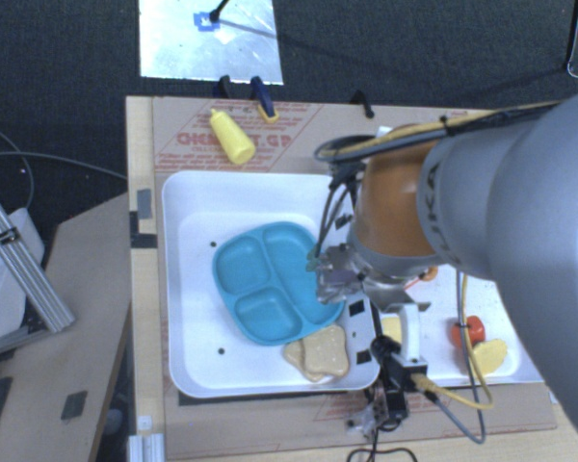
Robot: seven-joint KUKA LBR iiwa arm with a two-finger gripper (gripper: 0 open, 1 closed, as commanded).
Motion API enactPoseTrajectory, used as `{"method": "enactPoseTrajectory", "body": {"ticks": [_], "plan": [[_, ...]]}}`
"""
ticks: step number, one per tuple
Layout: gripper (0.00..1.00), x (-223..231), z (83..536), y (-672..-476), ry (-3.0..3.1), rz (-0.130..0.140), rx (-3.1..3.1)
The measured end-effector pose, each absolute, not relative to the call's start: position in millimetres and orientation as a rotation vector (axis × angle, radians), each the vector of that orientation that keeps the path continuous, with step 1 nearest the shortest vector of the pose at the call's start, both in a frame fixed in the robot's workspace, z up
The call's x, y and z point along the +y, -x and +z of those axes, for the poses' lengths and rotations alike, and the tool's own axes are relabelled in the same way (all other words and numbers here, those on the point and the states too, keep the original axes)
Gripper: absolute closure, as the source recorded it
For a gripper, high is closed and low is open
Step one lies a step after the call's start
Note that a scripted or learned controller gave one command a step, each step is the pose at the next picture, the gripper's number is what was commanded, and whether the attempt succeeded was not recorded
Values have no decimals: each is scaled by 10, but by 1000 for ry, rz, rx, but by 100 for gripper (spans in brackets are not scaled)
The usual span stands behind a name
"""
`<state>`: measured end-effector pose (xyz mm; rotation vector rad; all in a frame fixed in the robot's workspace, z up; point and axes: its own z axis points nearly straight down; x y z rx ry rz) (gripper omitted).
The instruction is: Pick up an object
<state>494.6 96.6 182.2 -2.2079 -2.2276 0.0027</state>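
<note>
A blue divided plate (pixel 265 282) lies tilted in the left white bin (pixel 188 258). A tan slice of toast (pixel 320 354) rests at that bin's front right corner, just below the plate. My gripper (pixel 332 279) hangs low over the plate's right edge, close to the wall between the bins. The wide grey wrist with its orange band covers most of it. In the right bin (pixel 441 301) lie a small red piece (pixel 470 330) and a pale yellow piece (pixel 488 356).
A yellow bottle (pixel 231 136) lies on the cardboard behind the left bin, outside it. A shiny foil sheet (pixel 210 27) sits on the dark floor further back. An aluminium frame (pixel 19 268) stands at the left. My arm covers much of the right bin.
</note>
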Motion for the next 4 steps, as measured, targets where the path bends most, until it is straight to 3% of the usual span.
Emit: {"method": "enactPoseTrajectory", "body": {"ticks": [1, 2, 3, 4], "plan": [[100, 51, 1849, -5645, 2232, -3, -2221], [100, -267, 3341, -5095, 2229, -17, -2229], [100, -87, 2079, -4978, 2215, 8, -2219], [100, -350, 1828, -5145, 2223, 1, -2221]]}}
